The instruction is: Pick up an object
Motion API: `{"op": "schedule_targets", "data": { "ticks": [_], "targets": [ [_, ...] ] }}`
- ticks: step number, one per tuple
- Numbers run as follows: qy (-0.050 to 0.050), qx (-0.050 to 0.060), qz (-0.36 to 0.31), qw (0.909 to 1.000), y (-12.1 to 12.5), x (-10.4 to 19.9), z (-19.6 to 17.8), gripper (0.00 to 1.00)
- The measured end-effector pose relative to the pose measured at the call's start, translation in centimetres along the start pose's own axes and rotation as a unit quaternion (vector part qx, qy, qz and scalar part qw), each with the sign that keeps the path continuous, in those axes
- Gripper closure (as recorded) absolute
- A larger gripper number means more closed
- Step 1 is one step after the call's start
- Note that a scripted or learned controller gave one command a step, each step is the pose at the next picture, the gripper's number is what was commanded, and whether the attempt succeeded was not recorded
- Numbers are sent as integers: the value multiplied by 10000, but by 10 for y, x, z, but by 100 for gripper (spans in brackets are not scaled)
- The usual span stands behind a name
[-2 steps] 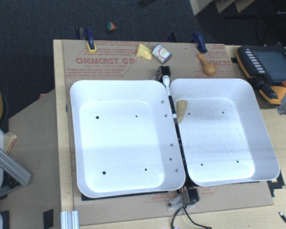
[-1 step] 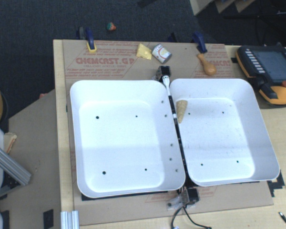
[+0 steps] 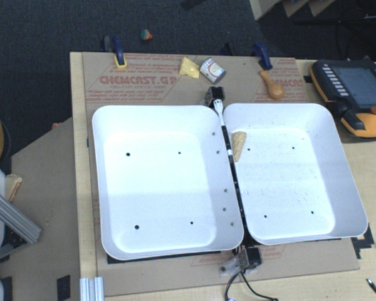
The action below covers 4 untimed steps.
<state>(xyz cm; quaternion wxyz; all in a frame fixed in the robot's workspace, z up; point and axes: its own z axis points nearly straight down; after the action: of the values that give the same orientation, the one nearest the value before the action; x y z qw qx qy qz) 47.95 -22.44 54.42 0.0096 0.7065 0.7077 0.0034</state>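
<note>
Since the right bin (image 3: pixel 338 168) holds just one piece, everything hangs on that: a pale tan wedge (image 3: pixel 238 145) tucked hard against the bin's left wall, right beside the divider (image 3: pixel 229 162).
Target spot: upper-left corner region of the right bin, touching or nearly touching its rim, hard to call which.
Pincer: nothing to read here, so I cannot tell whether it's spread or pressed together.
Risk one: a finger coming down on the rim side could land on the wall instead of beside the wedge, and the close would miss.
Risk two: a nudge could slide the wedge along the wall or tip it, since it looks light.
Risk three: the left bin (image 3: pixel 113 187) sits just across the divider; a flick could hop the wedge over.
Outside the right bin: a yellow scrap (image 3: pixel 189 68), a small box (image 3: pixel 212 70) and a wooden-handled tool (image 3: pixel 271 85) lie on the counter (image 3: pixel 88 80) beyond its far rim.
</note>
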Motion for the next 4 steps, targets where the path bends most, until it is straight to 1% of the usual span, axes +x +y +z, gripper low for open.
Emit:
{"op": "schedule_targets", "data": {
  "ticks": [1, 2, 3, 4],
  "targets": [
    [73, 160, -35, 9998, 73, 64, 157, 100],
    [7, 48, 39, 10000, 48, -3, 89, 100],
    [88, 191, -7, 9998, -9, 74, 254, 100],
    [27, 44, 0, 10000, -2, 70, 175, 100]
  ]
}}
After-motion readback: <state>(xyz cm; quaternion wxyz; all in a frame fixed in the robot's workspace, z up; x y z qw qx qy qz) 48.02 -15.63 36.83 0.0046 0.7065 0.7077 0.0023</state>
